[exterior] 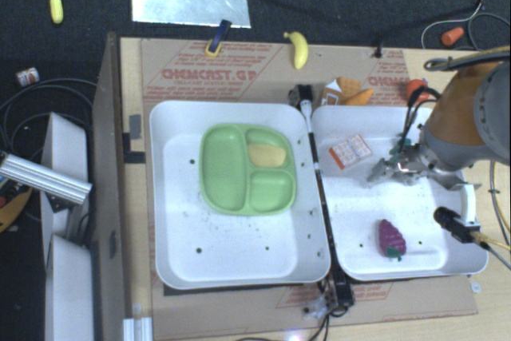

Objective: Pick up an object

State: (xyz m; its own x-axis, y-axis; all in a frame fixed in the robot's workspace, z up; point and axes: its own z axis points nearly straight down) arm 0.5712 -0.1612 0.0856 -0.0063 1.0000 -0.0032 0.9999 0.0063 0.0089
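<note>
A cardboard-covered bench point(239, 64) on dark carpet carried two white bins side by side. Nearest, a purple grape bunch point(390, 238) lay in the right bin point(351, 251), well apart from the gripper point(382, 172), whose finger state I could not tell. Just beyond it sat a small red-printed packet point(350, 151). The left bin point(180, 251) held a green divided plate point(244, 169) with a yellow piece point(267, 154). Farthest, a banana point(299, 49) rested on the cardboard.
</note>
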